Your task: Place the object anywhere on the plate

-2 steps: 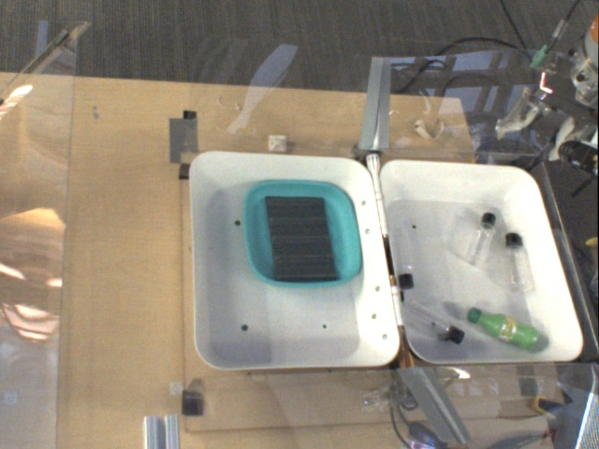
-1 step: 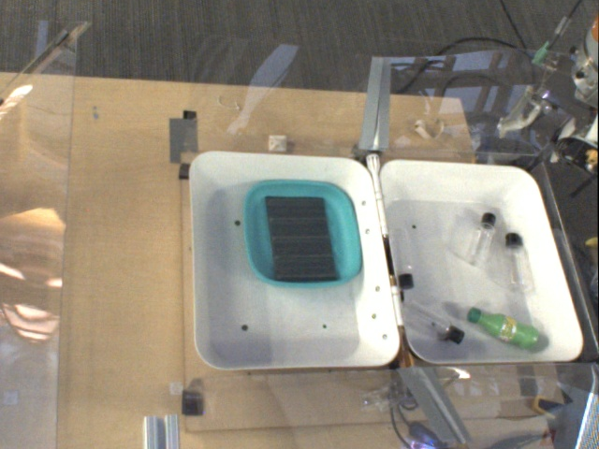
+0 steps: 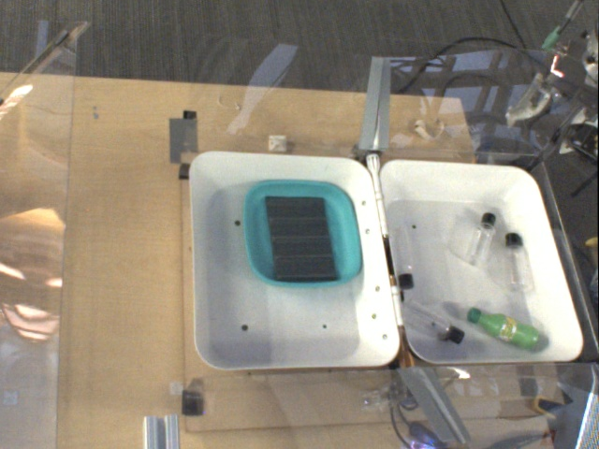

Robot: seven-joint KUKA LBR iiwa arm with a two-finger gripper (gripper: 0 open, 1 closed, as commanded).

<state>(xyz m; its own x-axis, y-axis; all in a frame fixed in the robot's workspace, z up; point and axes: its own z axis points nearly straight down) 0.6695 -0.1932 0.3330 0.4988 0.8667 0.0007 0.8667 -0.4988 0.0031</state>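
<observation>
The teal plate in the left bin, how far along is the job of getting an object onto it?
Nothing looks done yet: the teal plate in the left bin carries only a dark ribbed pad. Nothing is in hand. The candidates, a green bottle and three clear vials with black caps, all lie in the right bin. Picking one, carrying it across and setting it on the plate all remain.

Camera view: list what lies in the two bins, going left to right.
Teal plate holding a dark ridged block → clear vial lying low → clear vial with black cap → green bottle
</observation>
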